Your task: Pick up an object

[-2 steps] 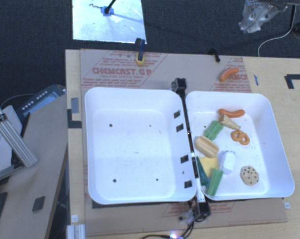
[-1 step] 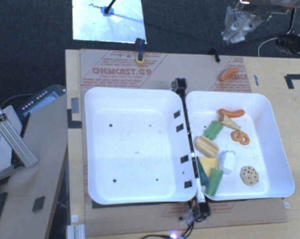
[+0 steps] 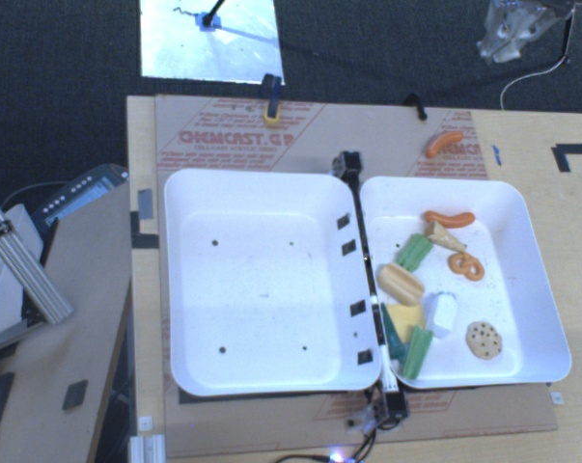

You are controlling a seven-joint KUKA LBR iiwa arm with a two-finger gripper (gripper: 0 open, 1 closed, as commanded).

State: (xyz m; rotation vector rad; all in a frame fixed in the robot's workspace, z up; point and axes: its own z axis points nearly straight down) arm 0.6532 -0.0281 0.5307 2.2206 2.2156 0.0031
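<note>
Over in the right bin (image 3: 540, 258) the bread roll (image 3: 401, 283), yellow slab (image 3: 403, 318) and green sticks (image 3: 415, 351) lie touching, so the gripper (image 3: 508, 29), well apart at top right, open or closed I cannot tell, might shove neighbours and miss

Both white bins, the left bin (image 3: 262, 278) and the right bin (image 3: 532, 258), are looking like smooth moulded plastic with a faint sheen. The tabletop (image 3: 580, 162) is showing as pale matt wood, with a printed cardboard-like sheet (image 3: 233, 135) lying under the bins. The toy foods, such as the pretzel (image 3: 466, 266) and cookie (image 3: 484, 339), are appearing as matt plastic.
</note>
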